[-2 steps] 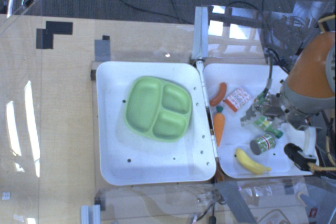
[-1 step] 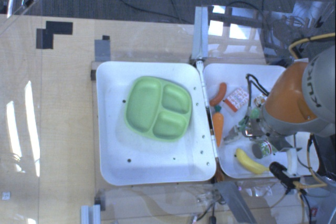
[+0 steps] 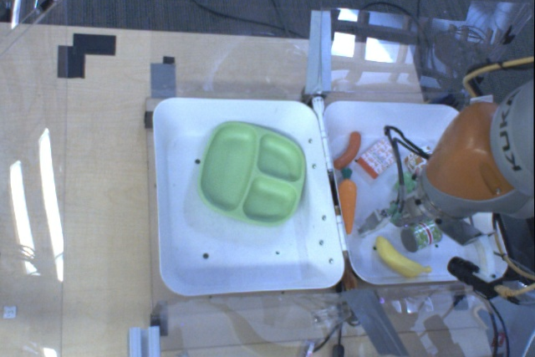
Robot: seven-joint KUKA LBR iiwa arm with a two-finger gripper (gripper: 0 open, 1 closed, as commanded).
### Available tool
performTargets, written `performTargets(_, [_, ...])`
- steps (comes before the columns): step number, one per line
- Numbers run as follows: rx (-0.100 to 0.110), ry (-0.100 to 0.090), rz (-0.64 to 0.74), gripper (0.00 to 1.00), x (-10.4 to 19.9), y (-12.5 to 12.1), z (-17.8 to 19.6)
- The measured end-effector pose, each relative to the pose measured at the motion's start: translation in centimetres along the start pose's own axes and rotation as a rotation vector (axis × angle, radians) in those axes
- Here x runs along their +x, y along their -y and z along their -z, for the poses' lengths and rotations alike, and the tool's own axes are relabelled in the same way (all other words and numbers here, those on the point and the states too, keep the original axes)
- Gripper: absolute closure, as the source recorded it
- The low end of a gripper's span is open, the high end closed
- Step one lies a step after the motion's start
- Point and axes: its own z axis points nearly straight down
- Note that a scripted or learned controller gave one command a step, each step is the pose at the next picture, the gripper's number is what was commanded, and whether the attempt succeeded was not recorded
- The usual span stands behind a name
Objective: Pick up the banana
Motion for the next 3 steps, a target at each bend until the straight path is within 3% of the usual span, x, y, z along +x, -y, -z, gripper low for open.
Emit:
performTargets(1, [0.0, 0.002, 0.1, 0.0, 0.14, -0.05, 0.01])
performTargets(2, [-0.001, 0.001, 0.365, 0.0, 0.22, -0.11, 0.03])
performTargets(3, [0.006, -0.005, 0.063, 0.0, 0.0, 0.25, -0.06])
